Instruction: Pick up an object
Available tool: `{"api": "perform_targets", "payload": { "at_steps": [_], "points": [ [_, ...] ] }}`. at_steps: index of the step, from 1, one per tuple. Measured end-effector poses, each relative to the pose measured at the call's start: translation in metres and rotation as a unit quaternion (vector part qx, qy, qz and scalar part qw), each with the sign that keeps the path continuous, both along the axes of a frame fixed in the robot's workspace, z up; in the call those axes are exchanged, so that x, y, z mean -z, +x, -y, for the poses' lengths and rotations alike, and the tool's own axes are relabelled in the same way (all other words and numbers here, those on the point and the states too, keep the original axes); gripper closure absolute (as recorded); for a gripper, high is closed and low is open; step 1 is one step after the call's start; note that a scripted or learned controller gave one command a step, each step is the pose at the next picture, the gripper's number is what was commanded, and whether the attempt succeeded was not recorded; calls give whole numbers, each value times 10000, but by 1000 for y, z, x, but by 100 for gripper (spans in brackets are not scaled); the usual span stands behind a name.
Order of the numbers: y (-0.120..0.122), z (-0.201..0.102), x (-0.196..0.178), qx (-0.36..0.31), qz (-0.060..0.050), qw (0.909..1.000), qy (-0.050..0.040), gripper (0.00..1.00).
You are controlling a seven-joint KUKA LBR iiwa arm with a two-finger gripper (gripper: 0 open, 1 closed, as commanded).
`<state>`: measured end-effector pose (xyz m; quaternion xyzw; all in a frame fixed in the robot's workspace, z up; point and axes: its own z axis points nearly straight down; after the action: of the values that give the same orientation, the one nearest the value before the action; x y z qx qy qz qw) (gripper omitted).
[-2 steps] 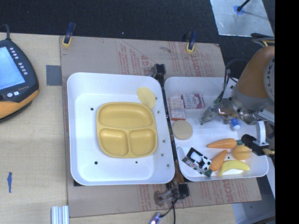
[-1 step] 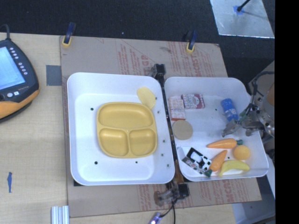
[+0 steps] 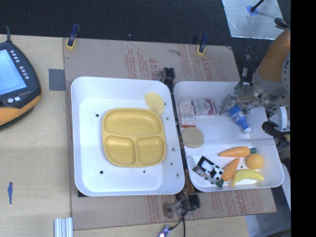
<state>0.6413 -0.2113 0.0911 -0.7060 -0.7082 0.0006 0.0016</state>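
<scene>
Banana (image 3: 247, 177) nearest, labels unreadable; claw (image 3: 240, 104) over blue tube (image 3: 240, 118), grip state impossible to tell.

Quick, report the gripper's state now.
Gripper: cannot be told; it sits over the blue bottle in the right bin.

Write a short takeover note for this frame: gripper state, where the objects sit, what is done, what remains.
Gripper: low at the back of the right bin, over a blue object; grip state unclear.
Right bin: two small packets, tan disc, two carrots, orange ball, banana, black-and-white item.
Left bin: yellow divided tray, pale yellow piece.
Done: nothing visibly lifted.
Left: grasp and lift one object.
</scene>
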Motion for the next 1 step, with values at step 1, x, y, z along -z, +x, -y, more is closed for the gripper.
{"api": "perform_targets", "payload": {
  "at_steps": [1],
  "points": [
    [1,1,-11,-23,0,10000,-5,100]
  ]
}}
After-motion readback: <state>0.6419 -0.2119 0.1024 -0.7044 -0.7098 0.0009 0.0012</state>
